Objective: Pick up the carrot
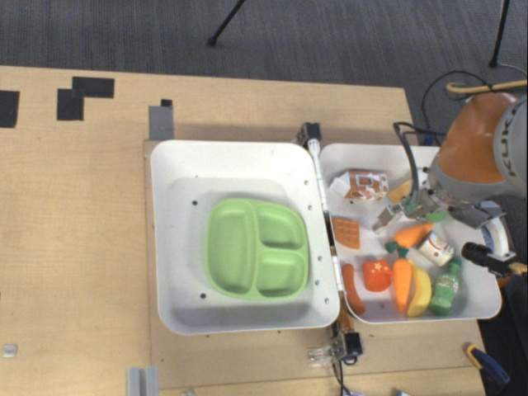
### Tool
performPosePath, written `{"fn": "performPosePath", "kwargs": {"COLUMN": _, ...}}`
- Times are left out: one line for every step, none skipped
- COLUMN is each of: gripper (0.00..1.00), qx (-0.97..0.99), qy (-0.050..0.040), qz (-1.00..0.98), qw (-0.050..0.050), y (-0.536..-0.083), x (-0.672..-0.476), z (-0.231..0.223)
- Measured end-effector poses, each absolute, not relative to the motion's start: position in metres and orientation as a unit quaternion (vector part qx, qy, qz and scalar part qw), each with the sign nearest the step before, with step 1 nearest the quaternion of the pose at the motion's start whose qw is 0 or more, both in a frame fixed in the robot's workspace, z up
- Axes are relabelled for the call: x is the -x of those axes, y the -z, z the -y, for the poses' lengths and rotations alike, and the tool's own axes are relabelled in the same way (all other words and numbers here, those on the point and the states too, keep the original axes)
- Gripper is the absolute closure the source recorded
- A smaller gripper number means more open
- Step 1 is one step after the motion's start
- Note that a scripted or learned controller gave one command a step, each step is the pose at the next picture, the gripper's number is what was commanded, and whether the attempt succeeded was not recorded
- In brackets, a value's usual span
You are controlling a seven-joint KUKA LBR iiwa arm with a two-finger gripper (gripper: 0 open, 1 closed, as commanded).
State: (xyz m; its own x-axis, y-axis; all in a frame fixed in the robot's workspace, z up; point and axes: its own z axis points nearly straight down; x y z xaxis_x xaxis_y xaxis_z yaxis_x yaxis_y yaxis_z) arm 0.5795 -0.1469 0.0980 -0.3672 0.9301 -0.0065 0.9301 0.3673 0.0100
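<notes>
The carrot (402, 282) is an orange cone with a small green top, lying in the right bin (487, 308) between a red tomato (377, 275) and a yellow banana (421, 292). A second orange piece (411, 236) lies just above it. My gripper (402, 213) hangs over the middle of the right bin, above and slightly behind that orange piece, a little way from the carrot. The grey wrist with its orange band (472, 143) hides the bin's far right part.
The right bin also holds a wrapped snack (363, 186), a waffle (347, 233), a red sausage (352, 289), a white jar (436, 251) and a green bottle (445, 287). The left bin (177, 221) holds a green divided plate (256, 248).
</notes>
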Motion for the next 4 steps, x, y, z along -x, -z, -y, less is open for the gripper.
{"fn": "performPosePath", "kwargs": {"gripper": 0.0, "qx": -0.554, "qy": -0.0016, "qz": -0.832, "qw": 0.004, "y": -0.087, "x": -0.548, "z": 0.123}}
{"fn": "performPosePath", "kwargs": {"gripper": 1.0, "qx": -0.554, "qy": -0.003, "qz": -0.833, "qw": 0.007, "y": -0.099, "x": -0.551, "z": 0.123}}
{"fn": "performPosePath", "kwargs": {"gripper": 1.0, "qx": -0.563, "qy": -0.0018, "qz": -0.826, "qw": 0.003, "y": -0.255, "x": -0.545, "z": 0.073}}
{"fn": "performPosePath", "kwargs": {"gripper": 0.0, "qx": -0.563, "qy": -0.0012, "qz": -0.826, "qw": 0.002, "y": -0.255, "x": -0.545, "z": 0.073}}
